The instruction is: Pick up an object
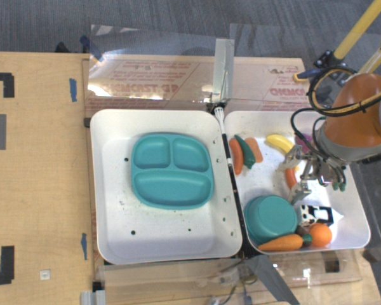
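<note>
A slanted overhead view shows two shallow white bins side by side on a bench. The left bin (108,170) holds a teal divided plate (173,171) with three compartments. The right bin (352,208) holds toy food: a banana (279,143) near the far rim, an orange carrot (235,155) with a green top and a small orange-red piece (253,150) beside it along the divider, a teal bowl (271,218), a second carrot (280,243) lying against the bowl's near side, an orange fruit (320,235), and a black-and-white item (315,215) too small to identify.

The arm reaches in from the right, and its gripper (301,178) hangs low over the middle of the right bin. Its metal fingers (307,170) are a tangle of parts from this angle — whether they are wide or narrow cannot be told. A small red-orange piece (291,176) sits just beside them on the left, touching or nearly so; nothing is clearly held.

This looks like the approach or grasp step, with no lift yet. The next move probably calls for centring on that red-orange piece — or the bowl just below — then closing and rising.
</note>
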Controlling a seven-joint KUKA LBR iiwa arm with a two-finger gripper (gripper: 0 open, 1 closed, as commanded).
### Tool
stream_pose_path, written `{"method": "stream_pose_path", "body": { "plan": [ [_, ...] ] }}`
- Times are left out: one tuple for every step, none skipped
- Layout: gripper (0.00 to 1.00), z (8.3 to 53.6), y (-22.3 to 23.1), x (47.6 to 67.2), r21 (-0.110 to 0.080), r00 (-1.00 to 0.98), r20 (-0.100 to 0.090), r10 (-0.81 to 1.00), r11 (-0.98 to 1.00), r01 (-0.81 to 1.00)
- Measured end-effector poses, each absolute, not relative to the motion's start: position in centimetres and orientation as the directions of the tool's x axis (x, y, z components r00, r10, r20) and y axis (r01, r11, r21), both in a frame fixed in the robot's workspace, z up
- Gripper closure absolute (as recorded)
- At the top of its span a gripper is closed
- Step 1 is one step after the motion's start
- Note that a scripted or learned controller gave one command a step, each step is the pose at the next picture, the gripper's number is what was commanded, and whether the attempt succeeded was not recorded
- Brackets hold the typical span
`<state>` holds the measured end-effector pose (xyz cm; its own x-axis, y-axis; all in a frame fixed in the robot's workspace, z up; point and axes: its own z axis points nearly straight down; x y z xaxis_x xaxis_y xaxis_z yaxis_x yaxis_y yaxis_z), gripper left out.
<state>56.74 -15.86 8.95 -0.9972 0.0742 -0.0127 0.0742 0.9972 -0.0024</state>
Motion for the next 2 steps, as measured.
{"method": "stream_pose_path", "body": {
  "plan": [
    [0.00, 9.03, -16.18, 56.01, -0.004, -0.986, -0.019, 0.166, 0.986, 0.166],
    [0.00, 8.96, -15.98, 56.47, -0.005, -0.990, -0.014, 0.137, 0.991, 0.137]
  ]
}}
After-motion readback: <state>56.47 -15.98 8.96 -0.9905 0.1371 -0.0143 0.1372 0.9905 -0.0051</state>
